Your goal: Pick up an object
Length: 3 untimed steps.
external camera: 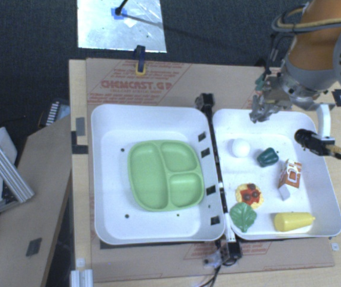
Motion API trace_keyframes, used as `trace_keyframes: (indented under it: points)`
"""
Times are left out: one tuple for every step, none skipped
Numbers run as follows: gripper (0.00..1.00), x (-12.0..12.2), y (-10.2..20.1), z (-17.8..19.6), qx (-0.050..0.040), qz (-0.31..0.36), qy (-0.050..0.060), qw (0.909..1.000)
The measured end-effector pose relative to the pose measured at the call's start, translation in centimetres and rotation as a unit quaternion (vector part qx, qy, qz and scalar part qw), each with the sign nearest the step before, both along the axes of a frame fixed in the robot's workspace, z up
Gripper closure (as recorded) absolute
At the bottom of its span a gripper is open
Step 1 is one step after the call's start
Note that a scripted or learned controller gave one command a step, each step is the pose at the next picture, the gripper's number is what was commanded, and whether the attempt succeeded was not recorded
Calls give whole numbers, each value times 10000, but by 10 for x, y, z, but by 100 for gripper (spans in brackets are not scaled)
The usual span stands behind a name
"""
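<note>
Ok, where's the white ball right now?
The white ball lies in the right bin, near its left wall, left of the green pepper.

I counted two white bins (107, 160). The left held one green divided plate (164, 175). The right held six items: one white ball (240, 147), one green pepper (267, 156), one carton (289, 178), one pizza slice (249, 194), one green leaf (243, 216), one yellow piece (292, 221).
</note>
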<state>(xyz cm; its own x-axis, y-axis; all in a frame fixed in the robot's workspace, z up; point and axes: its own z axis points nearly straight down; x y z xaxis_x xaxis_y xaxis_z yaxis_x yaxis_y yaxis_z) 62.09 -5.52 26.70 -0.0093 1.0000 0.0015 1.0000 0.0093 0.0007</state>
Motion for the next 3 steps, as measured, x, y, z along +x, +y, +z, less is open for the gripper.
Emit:
trace_keyframes:
  points:
    - [100,-17,56,0,2,3,4,10000]
    - [100,-39,101,-19,4,0,13,10000]
    - [100,-58,146,-17,3,2,9,10000]
